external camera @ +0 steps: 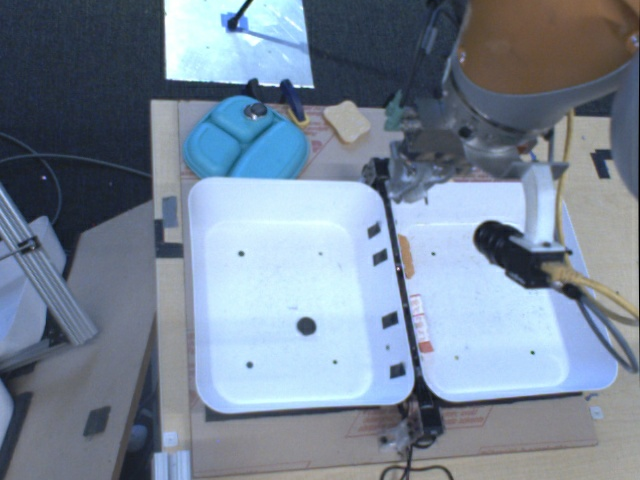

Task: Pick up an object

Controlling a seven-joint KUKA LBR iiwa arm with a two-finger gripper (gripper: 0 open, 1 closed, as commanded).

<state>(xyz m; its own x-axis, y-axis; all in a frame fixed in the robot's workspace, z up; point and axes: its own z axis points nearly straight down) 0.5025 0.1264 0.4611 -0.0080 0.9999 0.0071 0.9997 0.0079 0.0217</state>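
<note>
Nearest camera, left bin (215, 388): small dark round object (306, 325) on floor. Right bin (590, 363): thin orange piece (406, 256) beside divider. Farther, tool (415, 173) over right bin's far rim, grip state unreadable. Behind bins on table (170, 168): blue divided dish (246, 140), tan sponge (347, 121).

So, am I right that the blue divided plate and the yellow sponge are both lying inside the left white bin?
Not quite. The camera view shows the blue divided plate and the yellow sponge lying on the bench behind the bins, outside the left white bin, not inside it.
</note>
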